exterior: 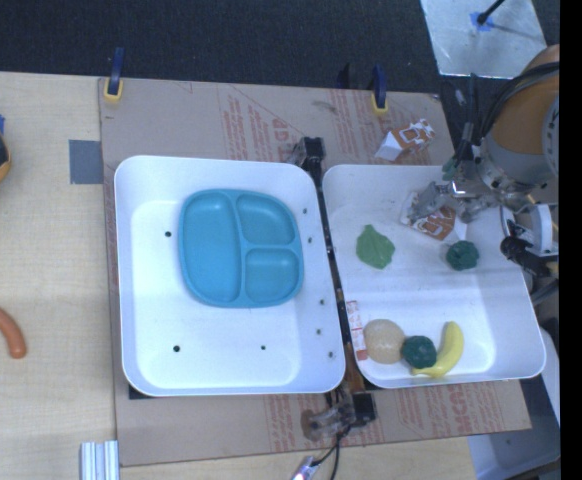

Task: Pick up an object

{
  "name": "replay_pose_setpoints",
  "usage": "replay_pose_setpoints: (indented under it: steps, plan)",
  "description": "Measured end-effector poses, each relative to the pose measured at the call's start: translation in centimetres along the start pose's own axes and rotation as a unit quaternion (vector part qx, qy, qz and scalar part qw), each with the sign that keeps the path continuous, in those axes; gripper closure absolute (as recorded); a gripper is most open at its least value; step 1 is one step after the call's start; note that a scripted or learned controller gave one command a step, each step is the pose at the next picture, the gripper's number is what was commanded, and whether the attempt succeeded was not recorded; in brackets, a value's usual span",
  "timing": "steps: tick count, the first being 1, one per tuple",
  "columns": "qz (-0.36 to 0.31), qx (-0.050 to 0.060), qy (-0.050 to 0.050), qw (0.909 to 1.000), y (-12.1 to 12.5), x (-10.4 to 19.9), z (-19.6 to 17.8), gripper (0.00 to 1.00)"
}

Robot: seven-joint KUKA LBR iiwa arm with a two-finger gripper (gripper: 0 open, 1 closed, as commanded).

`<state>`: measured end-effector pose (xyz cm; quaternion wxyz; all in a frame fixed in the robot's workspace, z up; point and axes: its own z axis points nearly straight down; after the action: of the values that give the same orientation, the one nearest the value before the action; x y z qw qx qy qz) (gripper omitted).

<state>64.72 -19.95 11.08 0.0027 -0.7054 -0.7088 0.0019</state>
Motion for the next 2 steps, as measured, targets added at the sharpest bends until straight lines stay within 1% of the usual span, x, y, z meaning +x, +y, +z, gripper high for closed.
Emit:
replay_pose_setpoints:
  steps: [1,2]
  plan:
    - [-0.003,0.007,0.004,1.0,0.37,-1.02,1.25,0.0]
    - [-0.004,0.011,0.005,0.9999,0.71,-1.14,1.29,0.0]
